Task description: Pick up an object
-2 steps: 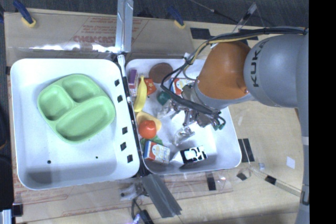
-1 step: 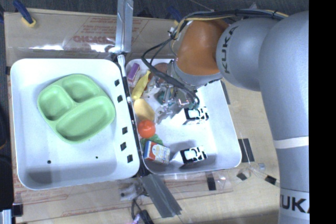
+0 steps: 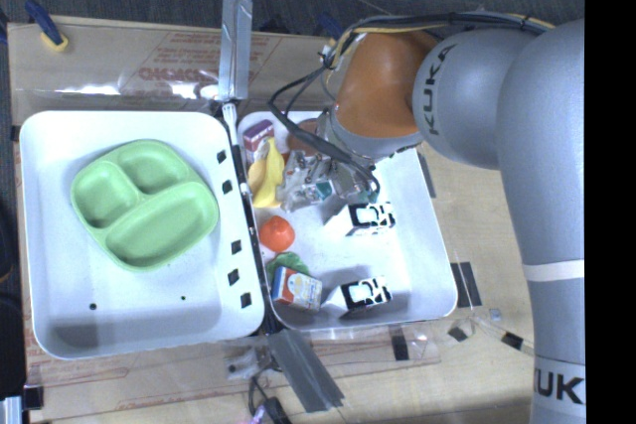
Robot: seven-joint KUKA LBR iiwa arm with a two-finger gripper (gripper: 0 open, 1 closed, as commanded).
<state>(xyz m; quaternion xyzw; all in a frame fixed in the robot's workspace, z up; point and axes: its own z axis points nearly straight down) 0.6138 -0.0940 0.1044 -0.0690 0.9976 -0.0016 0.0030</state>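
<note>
Counter (image 3: pixel 89 65) carried two bins: left bin (image 3: pixel 50 313) held a green divided plate (image 3: pixel 144 202); right bin (image 3: pixel 422 258) had banana (image 3: pixel 264 174), tomato (image 3: pixel 277 233), cartons. Tool (image 3: pixel 323 176) sat low there, grip couldn't be made out.

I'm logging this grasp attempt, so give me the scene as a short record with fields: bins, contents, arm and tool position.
left bin: green divided plate
right bin: banana, orange ball, small carton, two black-and-white blocks
arm: reaches in from the right, over the right bin
tool: low over the right bin's upper part, beside the banana
held: cannot tell
</note>
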